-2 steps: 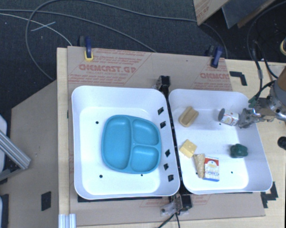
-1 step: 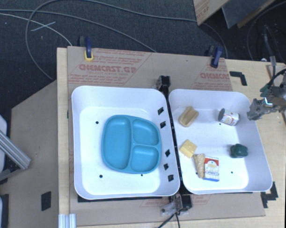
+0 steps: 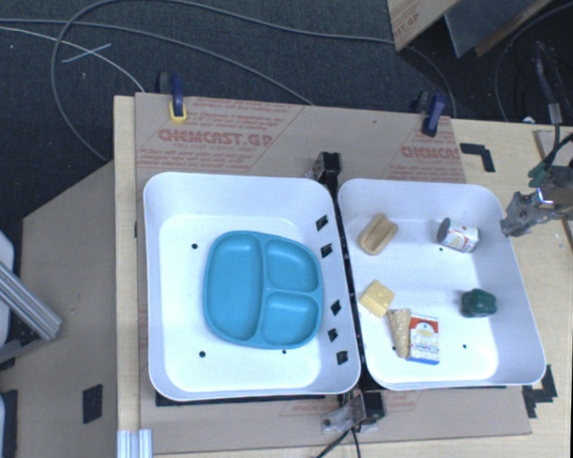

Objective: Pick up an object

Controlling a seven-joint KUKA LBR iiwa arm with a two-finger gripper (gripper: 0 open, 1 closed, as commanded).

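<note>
Objects for picking, camera view: tan block [image 3: 377, 234], small can [image 3: 459, 237], green lump [image 3: 478, 302], yellow wedge [image 3: 377, 297] and red-and-white packet [image 3: 422, 338] lie loose and apart in the right bin [image 3: 507, 367], likely scattered so each can be grasped alone. Left bin [image 3: 160, 360] holds a blue divided plate [image 3: 262, 289]. Gripper [image 3: 523, 215] sits at the right bin's far right rim, nearest the can; finger state cannot be told; nothing seen held.

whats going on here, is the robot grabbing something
Not yet. The gripper hovers at the right bin's far right rim, holding nothing visible. Inside that bin lie a small white can, a dark green lump, two tan blocks and a red-and-white packet. A blue divided plate sits in the left bin.
</note>
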